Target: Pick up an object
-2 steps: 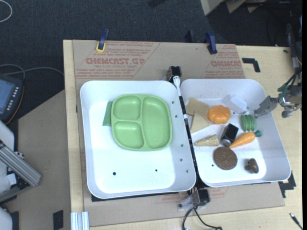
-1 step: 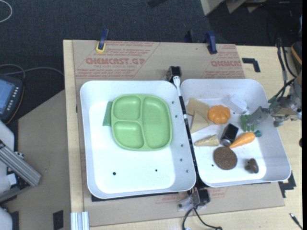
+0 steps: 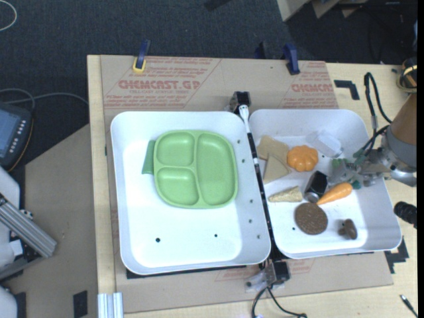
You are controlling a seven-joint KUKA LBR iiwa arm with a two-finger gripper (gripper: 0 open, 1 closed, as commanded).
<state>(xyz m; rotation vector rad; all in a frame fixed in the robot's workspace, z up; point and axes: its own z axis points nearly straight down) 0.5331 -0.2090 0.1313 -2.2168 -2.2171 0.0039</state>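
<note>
The right bin (image 3: pixel 377 234) holds several small items. An orange round fruit (image 3: pixel 302 158) lies near its middle, with an orange carrot (image 3: pixel 335 193) below and to the right. A black cylinder (image 3: pixel 316 185) rests against the carrot's left end. A brown round disc (image 3: pixel 311 218) and a small brown lump (image 3: pixel 347 228) lie toward the front. Tan flat pieces (image 3: pixel 272 158) and a pale wedge (image 3: pixel 285 194) sit at the bin's left side. My gripper (image 3: pixel 352 171) hangs low over the bin's right part, just above the carrot's right end.
The left bin (image 3: pixel 132 230) holds a green divided plate (image 3: pixel 196 168). A clear plastic piece (image 3: pixel 328 142) lies at the back of the right bin. Cables run along the bench's right edge (image 3: pixel 371 98). Clamps stand at the back edge.
</note>
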